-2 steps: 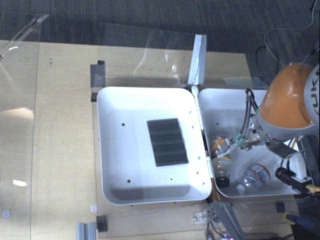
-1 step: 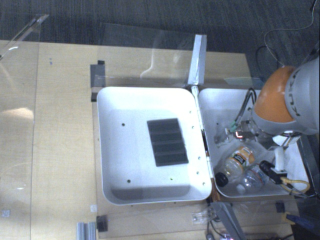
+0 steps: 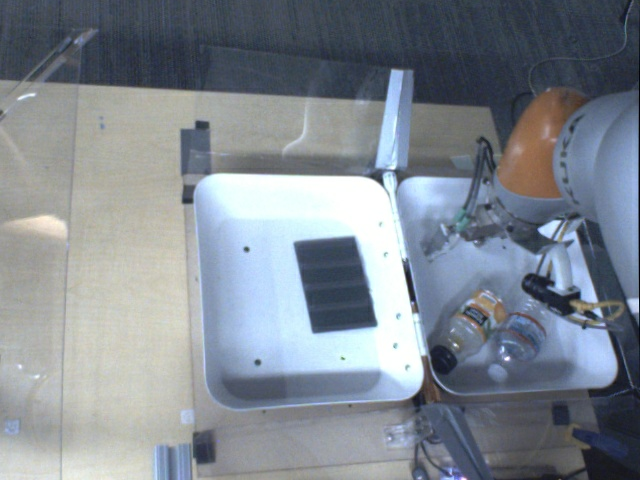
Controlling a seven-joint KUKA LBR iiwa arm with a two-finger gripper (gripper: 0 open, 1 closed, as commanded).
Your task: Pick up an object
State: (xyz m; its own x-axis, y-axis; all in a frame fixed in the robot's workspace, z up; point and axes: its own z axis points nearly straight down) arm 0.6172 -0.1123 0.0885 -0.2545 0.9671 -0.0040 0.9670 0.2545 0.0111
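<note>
A black ridged rectangular pad lies flat in the middle of the left bin. In the right bin, near its front, lie two small bottles side by side: one with a brown-and-yellow label and a black cap, and a clear one with a white cap. My gripper hangs low over the back left part of the right bin, pointing left. It is behind the bottles and apart from them, with nothing seen in it.
The grey arm with its orange band covers the right bin's back right corner. A black fitting with yellow cable hangs just behind the clear bottle. A metal divider post stands behind the gap between the bins.
</note>
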